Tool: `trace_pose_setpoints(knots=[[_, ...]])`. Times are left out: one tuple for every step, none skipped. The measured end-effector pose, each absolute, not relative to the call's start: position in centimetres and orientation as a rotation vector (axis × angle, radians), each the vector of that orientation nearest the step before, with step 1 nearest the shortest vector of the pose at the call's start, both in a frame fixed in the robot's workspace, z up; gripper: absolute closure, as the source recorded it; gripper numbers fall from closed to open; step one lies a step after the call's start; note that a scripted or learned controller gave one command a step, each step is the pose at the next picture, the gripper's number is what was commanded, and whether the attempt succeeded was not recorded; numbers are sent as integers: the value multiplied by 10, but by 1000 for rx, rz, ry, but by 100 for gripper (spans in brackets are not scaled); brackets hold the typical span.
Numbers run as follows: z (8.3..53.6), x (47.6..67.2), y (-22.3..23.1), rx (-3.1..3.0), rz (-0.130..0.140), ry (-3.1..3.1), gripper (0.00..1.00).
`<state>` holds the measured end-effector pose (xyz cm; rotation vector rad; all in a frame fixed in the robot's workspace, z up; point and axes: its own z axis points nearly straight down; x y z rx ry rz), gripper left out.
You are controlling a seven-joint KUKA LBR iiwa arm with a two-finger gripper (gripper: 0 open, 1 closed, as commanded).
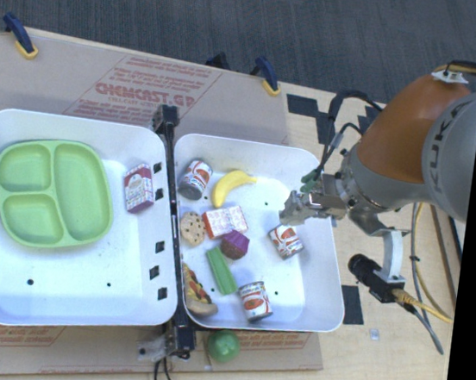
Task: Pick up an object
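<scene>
Camera view from above has the gripper reaching in over the right bin near its right wall, with a small red-and-white can lying tilted on the bin floor just below and beside the fingertips; whether they touch it, and whether the gripper is open or closed, I cannot tell. Nothing is visibly held between them. Three such cans lie in this bin: that one, a second can near the upper left corner, and a third can toward the front edge. Between them sit one curved yellow banana, one red-and-white box, one round tan cookie, one dark purple lumpy piece, one green stick-shaped piece and one sandwich-like item at the front left corner. In the left bin rest one pale green divided plate with three compartments, smooth like plastic, and one small dark red packet just beside it. A round green object lies outside the bins on the cardboard sheet beneath them.
</scene>
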<state>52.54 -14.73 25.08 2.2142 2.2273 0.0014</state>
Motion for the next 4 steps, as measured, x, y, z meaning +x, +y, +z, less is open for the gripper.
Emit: trace_pose_setpoints(knots=[[229,526,-163,2216,-4,2230,100],[236,539,-174,2216,0,2227,100],[232,564,-201,2216,0,2226,100],[248,541,-211,2218,0,2227,100]])
